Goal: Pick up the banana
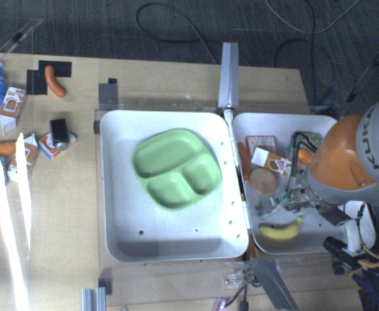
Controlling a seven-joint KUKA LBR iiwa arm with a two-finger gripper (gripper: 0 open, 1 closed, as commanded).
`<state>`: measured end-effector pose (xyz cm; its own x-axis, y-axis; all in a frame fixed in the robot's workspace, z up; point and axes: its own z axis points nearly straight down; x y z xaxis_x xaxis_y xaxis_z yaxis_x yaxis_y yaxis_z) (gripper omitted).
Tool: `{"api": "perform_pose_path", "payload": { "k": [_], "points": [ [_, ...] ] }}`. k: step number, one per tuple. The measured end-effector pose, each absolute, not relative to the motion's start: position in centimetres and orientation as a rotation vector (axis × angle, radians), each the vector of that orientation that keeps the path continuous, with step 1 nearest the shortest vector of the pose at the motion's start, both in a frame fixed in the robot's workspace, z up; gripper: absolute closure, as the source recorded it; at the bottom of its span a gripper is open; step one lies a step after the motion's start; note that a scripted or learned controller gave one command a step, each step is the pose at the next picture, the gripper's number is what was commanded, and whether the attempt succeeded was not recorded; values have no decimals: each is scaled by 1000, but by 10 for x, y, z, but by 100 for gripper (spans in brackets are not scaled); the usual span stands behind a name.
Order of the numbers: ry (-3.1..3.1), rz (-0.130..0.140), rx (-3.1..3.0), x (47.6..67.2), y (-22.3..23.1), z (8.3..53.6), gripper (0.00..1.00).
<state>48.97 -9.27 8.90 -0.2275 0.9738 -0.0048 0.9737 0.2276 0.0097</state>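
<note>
Banana (280, 230) at front of right bin (319, 246); gripper (291, 201) just behind it, finger state unclear; arm lettering "KU".

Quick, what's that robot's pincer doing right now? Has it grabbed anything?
Pincer: low in the right bin, just above the banana. It holds nothing that can be seen; the banana lies on the bin floor.

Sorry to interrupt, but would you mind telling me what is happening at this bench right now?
The grey and orange arm is reaching into the right white bin, its end effector poised over the clutter just above the yellow banana. The banana lies near the bin's front wall, not picked up. The left white bin holds a green sectioned tray.
</note>
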Motion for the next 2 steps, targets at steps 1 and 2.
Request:
{"api": "perform_pose_path", "payload": {
  "k": [1,2],
  "points": [
    [2435,13,1974,490,-96,89,0],
    [2525,4,1860,489,-130,110,0]
  ]
}}
